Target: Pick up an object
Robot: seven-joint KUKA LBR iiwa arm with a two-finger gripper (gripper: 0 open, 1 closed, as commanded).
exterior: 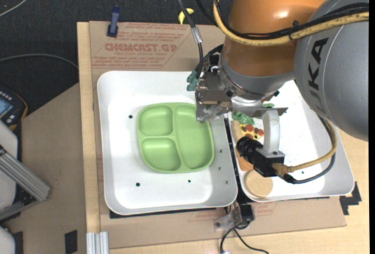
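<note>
A smooth, pale green plastic plate lies flat in the left bin. It is a rounded rectangle moulded into three shallow compartments, and it has a soft sheen. The bin around the plate is glossy white with rounded corners, and a few small dark dots show on its floor.

The gripper hangs right over the plate's far right corner, its metal body pointing down at the rim there. From where I stand I cannot tell whether it is open or closed, nor whether it touches the plate. Above it the arm's big orange dome and grey casing bulk over the right bin.

To the right of the plate, in that second bin, lies a flat, tan disc, part hidden by the arm. Beyond the plate, brown cardboard with red lettering lies beneath the bins.
</note>
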